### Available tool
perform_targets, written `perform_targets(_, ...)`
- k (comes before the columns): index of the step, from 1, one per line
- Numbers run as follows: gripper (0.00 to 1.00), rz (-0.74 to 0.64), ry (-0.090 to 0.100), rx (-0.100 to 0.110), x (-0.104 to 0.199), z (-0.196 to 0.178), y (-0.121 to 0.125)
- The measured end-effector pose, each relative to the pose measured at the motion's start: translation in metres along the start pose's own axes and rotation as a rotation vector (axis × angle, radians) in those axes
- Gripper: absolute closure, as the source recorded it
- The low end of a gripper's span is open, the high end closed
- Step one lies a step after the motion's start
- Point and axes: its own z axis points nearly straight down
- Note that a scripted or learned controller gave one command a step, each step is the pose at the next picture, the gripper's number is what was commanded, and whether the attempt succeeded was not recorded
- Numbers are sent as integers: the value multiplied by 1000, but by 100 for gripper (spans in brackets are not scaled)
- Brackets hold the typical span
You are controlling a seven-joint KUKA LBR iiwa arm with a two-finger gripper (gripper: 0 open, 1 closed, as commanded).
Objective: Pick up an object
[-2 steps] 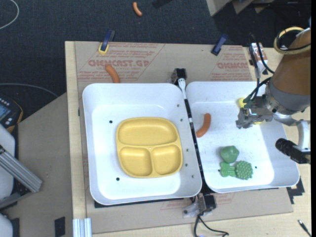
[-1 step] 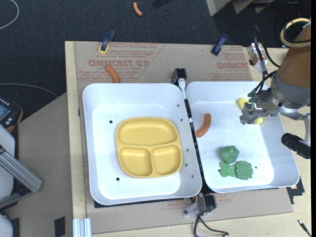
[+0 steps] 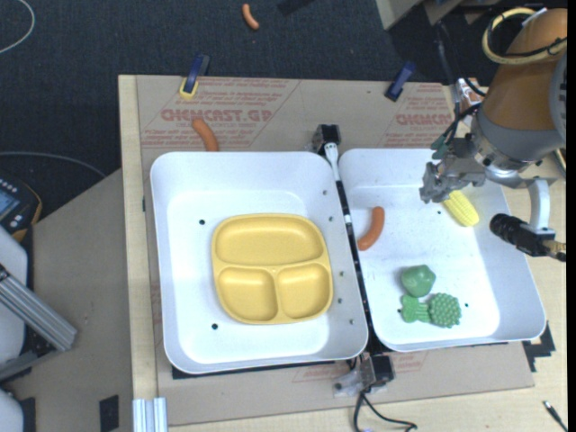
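I hang my pincer (image 3: 443,187) low in the right bin (image 3: 513,318), just beside the yellow corn (image 3: 463,210), because that piece lies nearest; whether it grips anything, I cannot tell.

1. The tool (image 3: 441,187) hangs over the right bin (image 3: 513,318), just beside a yellow corn cob (image 3: 463,210).
2. A yellow divided tray (image 3: 270,266) lies in the left bin (image 3: 175,268).
3. A sausage (image 3: 371,227) and green vegetables (image 3: 429,300) lie in the right bin.
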Motion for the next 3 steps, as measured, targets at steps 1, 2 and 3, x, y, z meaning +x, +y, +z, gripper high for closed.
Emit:
perform_targets(1,100,0,0,-2,12,-13,38)
perform_targets(2,100,3,0,4,14,-14,35)
perform_targets(3,100,2,-1,1,16,-7,54)
